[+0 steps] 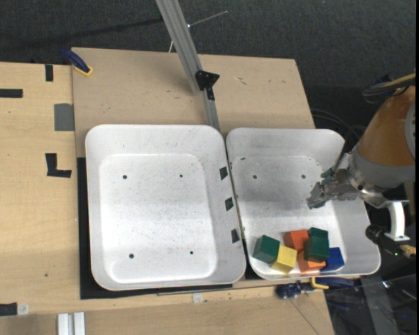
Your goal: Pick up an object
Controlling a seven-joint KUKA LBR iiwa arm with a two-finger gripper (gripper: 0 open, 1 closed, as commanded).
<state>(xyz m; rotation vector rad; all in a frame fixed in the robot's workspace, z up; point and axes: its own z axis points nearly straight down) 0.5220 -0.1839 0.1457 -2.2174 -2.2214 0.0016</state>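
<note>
Two white bins (160,142) side by side on wooden bench (258,89); slanted metal pole (178,26)

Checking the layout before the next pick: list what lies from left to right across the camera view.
Left bin → right bin → dark green block → yellow block → blue block → gripper, reaching in from the right above the blocks.

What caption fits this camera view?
Arm over the right bin, gripper above the blocks piled in its near corner.
</note>
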